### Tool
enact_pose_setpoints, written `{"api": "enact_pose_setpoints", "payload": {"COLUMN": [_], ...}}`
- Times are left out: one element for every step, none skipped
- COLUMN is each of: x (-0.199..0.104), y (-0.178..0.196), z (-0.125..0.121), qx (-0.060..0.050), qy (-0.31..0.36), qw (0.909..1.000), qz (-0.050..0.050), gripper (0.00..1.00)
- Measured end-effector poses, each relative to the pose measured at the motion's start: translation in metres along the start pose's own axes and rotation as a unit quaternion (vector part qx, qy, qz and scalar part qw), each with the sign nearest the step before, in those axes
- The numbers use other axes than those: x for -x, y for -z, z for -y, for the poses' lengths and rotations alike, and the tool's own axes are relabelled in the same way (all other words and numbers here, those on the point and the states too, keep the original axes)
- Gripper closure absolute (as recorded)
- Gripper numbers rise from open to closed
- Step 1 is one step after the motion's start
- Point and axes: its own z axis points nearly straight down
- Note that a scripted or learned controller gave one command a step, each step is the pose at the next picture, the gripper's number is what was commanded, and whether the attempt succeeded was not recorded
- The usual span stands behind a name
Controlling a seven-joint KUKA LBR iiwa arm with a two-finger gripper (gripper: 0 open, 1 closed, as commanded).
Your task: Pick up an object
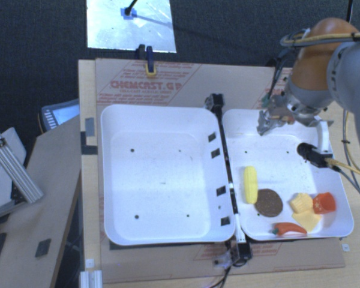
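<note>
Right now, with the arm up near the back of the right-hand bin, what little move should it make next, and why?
Probably a short move toward the near side of the right white bin. The gripper hangs over bare floor at the far edge, while the yellow corn cob, brown round disc and other small toy foods lie near the front.

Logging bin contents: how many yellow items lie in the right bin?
2: the corn cob by the divider, and a yellow piece near the front right, beside the red one. None appear hidden.
</note>
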Motion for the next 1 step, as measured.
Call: {"api": "enact_pose_setpoints", "payload": {"x": [-0.1105], "y": [0.0111], "z": [-0.0012], "qx": [0.003], "qy": [0.003], "qw": [1.0000], "qz": [0.000], "gripper": [1.00]}}
